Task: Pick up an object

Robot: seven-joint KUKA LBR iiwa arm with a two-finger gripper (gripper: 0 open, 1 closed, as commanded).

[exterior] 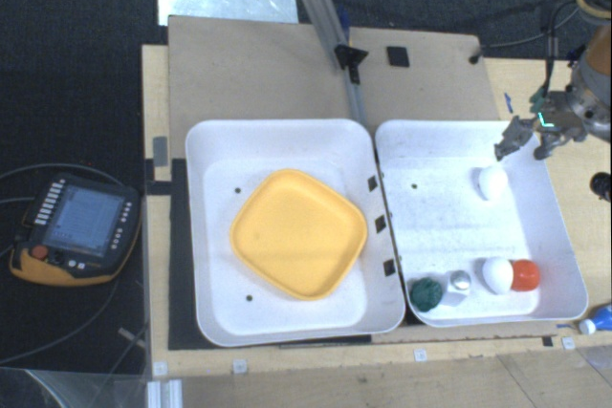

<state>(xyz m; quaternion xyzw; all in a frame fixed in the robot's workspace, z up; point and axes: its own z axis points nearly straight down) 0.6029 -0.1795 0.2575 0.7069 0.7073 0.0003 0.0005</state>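
I see the end effector (529, 140) at the far right rim of the right-hand shallow white plastic bin (449, 134), its two dark fingers spread apart with nothing between them. It hangs above the bin's upper right corner; I cannot tell its height over the floor.

Risks from here, as I judge them:
- The nearest candidate, a small white egg-shaped object (491, 182), lies just beside the end effector, in the upper right part of the bin floor. It looks smooth and rounded, so the fingers could squeeze it out sideways if they shut off-centre.
- It is white on white. Contrast is poor, so its outline is hard for me to confirm remotely.
- The bin's right wall is close; a descent there could clip the rim.
- Along the bin's near edge four items crowd together: a dark green rounded lump (426, 291), a small grey metallic piece (458, 283), a white ball (497, 274) and an orange-red ball (525, 275). The two balls touch. A grasp there could pinch two things or knock one away.

A pale yellow, rounded-square plastic plate (298, 232) lies flat in the middle of the left-hand white bin (215, 205). It is wide and low, a poor fit for these fingers, I think.
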